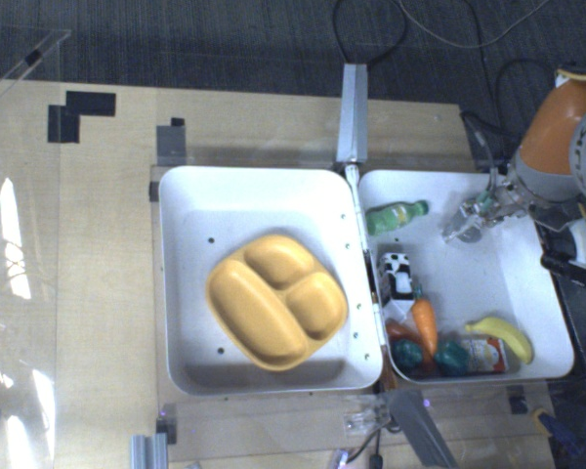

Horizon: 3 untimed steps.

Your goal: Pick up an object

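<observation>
Camera view: two shallow white bins sit side by side on the worktop. The left bin carries a yellow three-compartment plate, lying roughly in the middle and turned at an angle. The right bin carries the small stuff: a green bottle lying on its side near the far-left corner, a black-and-white toy cow against the divider, an orange carrot just beside it, a teal item and a dark red item crowded at the near edge, and a banana touching a clear-wrapped packet near the near-right corner.

The arm comes in from the right, orange band above the wrist. The gripper hangs over the far part of the right bin, over bare floor between the bottle and the right wall. Nothing sits between the jaws — whether they are spread or closed is too small and glinty to tell.

Task object: no pick made yet, so any of the right-bin items is a candidate. Nearest is the green bottle, just left of the gripper and apart from the other items.

Doing it well, as a judgement: go for the bottle since it lies alone. Turn the wrist so the jaws close across its narrow body, not along its length, and descend centred — a round bottle could roll away if struck off-centre. The cluster at the near edge looks risky: things touch there.
</observation>
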### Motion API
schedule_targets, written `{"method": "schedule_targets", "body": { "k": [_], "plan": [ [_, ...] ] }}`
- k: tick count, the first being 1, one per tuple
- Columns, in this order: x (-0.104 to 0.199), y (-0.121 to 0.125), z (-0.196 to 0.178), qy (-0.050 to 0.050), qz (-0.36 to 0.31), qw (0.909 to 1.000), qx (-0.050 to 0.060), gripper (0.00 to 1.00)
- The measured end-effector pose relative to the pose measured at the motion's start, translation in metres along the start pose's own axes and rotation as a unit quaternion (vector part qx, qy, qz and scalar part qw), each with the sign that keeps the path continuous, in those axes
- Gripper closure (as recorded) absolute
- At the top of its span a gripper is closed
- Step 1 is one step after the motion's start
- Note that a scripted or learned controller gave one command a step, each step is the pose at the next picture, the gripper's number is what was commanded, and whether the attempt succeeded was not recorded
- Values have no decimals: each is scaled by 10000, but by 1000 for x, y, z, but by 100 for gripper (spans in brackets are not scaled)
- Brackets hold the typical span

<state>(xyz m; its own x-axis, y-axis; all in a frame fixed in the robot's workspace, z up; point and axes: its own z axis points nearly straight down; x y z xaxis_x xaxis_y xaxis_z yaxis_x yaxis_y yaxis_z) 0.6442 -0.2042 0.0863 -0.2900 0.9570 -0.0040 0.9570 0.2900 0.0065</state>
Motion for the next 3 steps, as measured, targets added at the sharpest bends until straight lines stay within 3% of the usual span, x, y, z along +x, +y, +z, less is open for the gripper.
{"method": "schedule_targets", "body": {
  "k": [1, 2, 3],
  "plan": [
    [-1, 1, -13, -19, -35, 10000, -1, 100],
    [47, 22, -16, 18, -598, 9982, 23, 100],
    [47, 24, -28, -7, -627, 9980, -6, 100]
  ]
}}
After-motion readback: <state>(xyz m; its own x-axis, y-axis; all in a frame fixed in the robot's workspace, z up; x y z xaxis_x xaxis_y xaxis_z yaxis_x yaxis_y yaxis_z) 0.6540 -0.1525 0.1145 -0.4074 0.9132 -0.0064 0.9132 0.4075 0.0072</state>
